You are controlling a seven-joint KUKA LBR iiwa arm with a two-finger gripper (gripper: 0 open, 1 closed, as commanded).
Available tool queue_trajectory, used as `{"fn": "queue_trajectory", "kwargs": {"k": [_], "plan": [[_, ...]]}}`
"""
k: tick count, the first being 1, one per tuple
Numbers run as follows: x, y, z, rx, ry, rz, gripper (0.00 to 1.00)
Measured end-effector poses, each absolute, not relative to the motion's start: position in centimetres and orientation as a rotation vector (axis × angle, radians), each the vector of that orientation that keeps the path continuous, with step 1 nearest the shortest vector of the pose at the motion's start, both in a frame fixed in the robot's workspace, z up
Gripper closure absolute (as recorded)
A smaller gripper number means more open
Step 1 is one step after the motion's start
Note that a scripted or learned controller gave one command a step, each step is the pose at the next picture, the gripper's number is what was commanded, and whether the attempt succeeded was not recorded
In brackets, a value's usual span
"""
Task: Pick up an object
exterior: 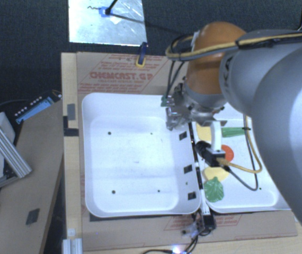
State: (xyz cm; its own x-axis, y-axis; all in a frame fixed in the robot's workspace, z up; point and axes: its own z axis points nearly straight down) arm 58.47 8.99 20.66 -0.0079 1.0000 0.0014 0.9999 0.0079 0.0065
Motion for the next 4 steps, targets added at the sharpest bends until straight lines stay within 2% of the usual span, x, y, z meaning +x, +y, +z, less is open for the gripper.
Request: {"fn": "queue_trajectory", "kwargs": {"k": [1,2,3,4], "plan": [[56.7,13.0,37.1,2.204,2.227,0.026,1.00],[50.4,18.7,35.8,2.210,2.237,0.003,1.00],[50.7,18.8,47.5,2.211,2.224,0.022,1.00],[48.5,22.9,49.2,2.211,2.232,0.007,1.00]]}}
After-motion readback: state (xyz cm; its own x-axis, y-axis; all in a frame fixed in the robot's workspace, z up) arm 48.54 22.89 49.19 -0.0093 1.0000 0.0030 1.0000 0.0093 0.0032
